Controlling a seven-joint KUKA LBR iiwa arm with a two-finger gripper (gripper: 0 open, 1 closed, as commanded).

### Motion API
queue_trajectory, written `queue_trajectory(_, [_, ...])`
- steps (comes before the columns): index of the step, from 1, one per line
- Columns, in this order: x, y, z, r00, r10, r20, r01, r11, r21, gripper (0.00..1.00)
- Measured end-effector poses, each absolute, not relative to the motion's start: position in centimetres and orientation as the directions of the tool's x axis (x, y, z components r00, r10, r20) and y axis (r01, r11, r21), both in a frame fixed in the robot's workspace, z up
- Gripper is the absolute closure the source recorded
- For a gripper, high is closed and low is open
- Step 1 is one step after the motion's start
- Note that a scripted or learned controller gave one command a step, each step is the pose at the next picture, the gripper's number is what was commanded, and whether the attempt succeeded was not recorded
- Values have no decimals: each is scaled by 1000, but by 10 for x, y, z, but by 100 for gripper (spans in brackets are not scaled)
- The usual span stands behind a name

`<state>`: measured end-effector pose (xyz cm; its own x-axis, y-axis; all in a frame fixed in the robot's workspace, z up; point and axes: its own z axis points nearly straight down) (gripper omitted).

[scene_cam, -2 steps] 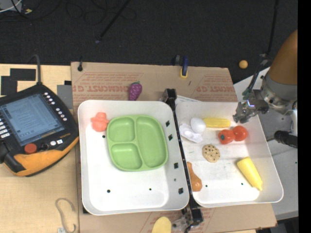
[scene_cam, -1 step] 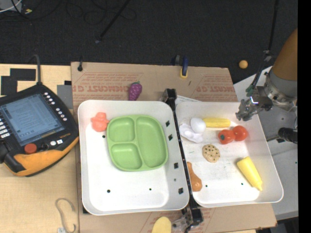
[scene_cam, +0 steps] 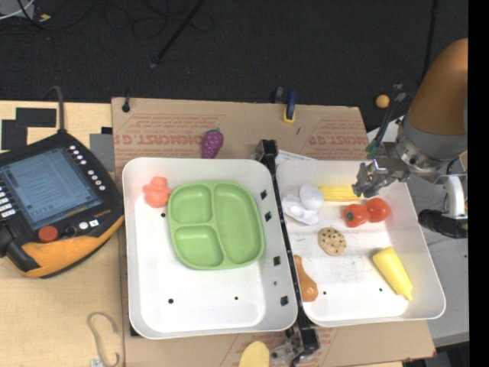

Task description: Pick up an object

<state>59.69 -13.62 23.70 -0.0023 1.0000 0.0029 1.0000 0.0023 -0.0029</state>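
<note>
Two white bins [scene_cam: 141,297] are set side by side on the worktop; the claw [scene_cam: 369,180] is poised at the right bin's twelve o'clock, just above the tomatoes [scene_cam: 365,212], its grip unreadable.

We see even, fairly bright overhead light on the two shallow white plastic bins [scene_cam: 202,312], which look nearly washed out with only faint shadows inside. Behind the bins, the black backdrop stays dim. The picture is soft and slightly grainy, and the grey-and-orange robot arm [scene_cam: 442,98] right of the bins looks blurred.
</note>
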Motion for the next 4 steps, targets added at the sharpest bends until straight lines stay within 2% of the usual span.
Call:
queue_trajectory(3, [572, 24, 234, -4, 1000, 2, 1000, 4, -4, 100])
queue_trajectory(4, [553, 74, 219, -3, 1000, 2, 1000, 3, -6, 100])
